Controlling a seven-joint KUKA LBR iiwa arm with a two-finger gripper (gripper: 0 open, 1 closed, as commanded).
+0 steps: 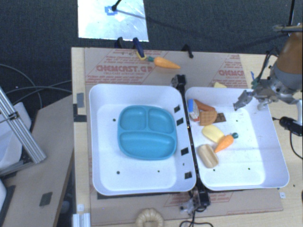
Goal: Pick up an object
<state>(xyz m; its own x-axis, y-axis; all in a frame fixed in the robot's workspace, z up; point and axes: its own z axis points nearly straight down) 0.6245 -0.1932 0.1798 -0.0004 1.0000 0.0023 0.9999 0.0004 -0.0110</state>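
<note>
Bright, even overhead light washes both white bins close to overexposure, shadows under the toys soft and short; glare blazes off the shiny sheet at the top, the dark floor stays murky, and the whole frame looks slightly soft and grainy

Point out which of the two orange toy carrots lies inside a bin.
The orange toy carrot with the teal tip lies in the right white bin, beside the yellow piece. The other carrot rests on the cardboard behind the bins.

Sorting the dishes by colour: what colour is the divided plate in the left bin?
Light blue; the divided plate shows plainly in the camera view.
</note>
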